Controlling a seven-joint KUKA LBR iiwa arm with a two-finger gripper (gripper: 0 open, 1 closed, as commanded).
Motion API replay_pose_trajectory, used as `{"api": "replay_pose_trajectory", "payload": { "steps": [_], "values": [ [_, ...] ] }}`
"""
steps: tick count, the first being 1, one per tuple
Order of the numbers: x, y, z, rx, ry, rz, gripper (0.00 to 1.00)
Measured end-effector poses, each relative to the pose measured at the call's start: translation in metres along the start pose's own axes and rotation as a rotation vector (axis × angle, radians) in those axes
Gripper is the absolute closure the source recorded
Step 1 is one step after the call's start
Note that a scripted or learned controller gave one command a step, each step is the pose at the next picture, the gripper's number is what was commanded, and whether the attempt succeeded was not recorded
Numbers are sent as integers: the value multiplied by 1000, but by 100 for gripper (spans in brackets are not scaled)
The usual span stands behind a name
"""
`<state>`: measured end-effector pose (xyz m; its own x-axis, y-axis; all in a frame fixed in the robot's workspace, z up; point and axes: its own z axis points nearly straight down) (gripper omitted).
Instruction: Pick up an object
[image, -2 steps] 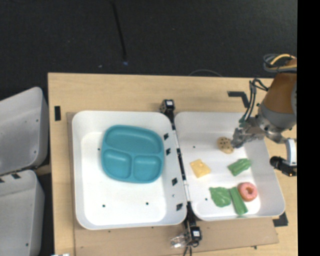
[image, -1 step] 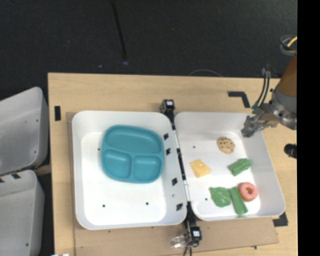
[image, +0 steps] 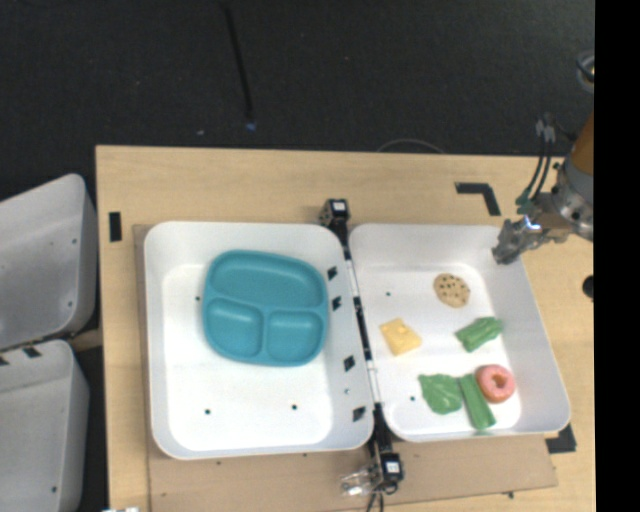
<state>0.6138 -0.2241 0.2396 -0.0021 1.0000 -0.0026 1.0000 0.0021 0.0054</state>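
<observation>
The gripper sits at the upper right corner of the right bin, over the bin's rim, at the end of the arm entering from the right edge of the view. Whether it is open or closed cannot be told at this resolution, and nothing is visibly held by it. All loose items lie in the right bin, below and to the left of the gripper. The nearest is a round cookie with dark spots, located near the gripper but clearly apart from it. Further down lies a green block, tilted, and to its left a yellow cheese wedge near the bin's centre. Along the lower part of the bin, a flat green leaf-shaped piece rests just beside a long green stick, and a pink doughnut lies touching or overlapping the upper end of that stick. These lower items are well apart from the gripper. The left bin holds a teal divided plate with three compartments, set in the bin's upper half. Both bins rest side by side on the light wooden tabletop.
</observation>
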Motion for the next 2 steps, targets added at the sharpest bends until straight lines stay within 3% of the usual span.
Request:
{"api": "replay_pose_trajectory", "payload": {
  "steps": [2],
  "values": [
    [96, 0, -9, 5, 3, -3, 100]
  ]
}}
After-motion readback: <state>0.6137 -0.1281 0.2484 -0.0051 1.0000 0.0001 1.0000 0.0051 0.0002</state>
